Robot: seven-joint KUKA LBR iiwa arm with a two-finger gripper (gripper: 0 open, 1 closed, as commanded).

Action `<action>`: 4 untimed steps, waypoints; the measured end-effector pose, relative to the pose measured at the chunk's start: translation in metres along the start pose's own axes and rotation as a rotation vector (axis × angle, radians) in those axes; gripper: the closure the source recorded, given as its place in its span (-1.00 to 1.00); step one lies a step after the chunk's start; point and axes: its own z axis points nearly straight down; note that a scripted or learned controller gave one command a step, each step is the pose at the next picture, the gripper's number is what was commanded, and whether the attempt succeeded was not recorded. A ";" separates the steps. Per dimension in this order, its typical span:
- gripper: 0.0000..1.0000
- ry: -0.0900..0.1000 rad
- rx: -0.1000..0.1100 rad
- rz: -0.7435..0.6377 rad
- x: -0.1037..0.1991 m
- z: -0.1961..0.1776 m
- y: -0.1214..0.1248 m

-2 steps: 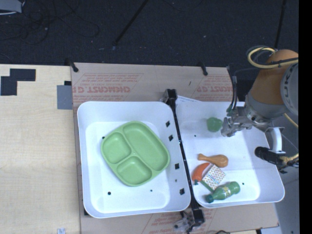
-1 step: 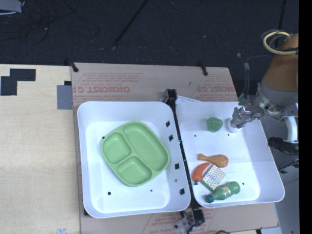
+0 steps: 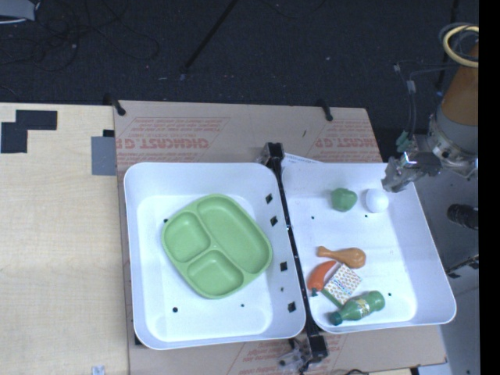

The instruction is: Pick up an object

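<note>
1. Brown cardboard point(image 3: 234, 135) covers the bench under two white bins; a pale wood surface point(image 3: 55, 241) lies to the left and dark floor behind.
2. Left bin point(image 3: 148, 311) holds a green divided plate point(image 3: 216, 245), lying flat near its middle.
3. Right bin point(image 3: 414, 248) holds a green lump point(image 3: 343, 200) and a white ball point(image 3: 377, 201) side by side near the far wall.
4. Nearer the front lie an orange drumstick point(image 3: 344, 255), a red-orange piece point(image 3: 321, 276), a small patterned packet point(image 3: 342, 286) and a green bottle point(image 3: 359, 306) on its side.
5. Gripper point(image 3: 400, 173) hangs at the right bin's far right corner, just beside the ball, with nothing seen in it; how far it is open I cannot tell.
</note>
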 end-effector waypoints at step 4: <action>1.00 0.001 0.005 -0.001 0.194 0.015 0.015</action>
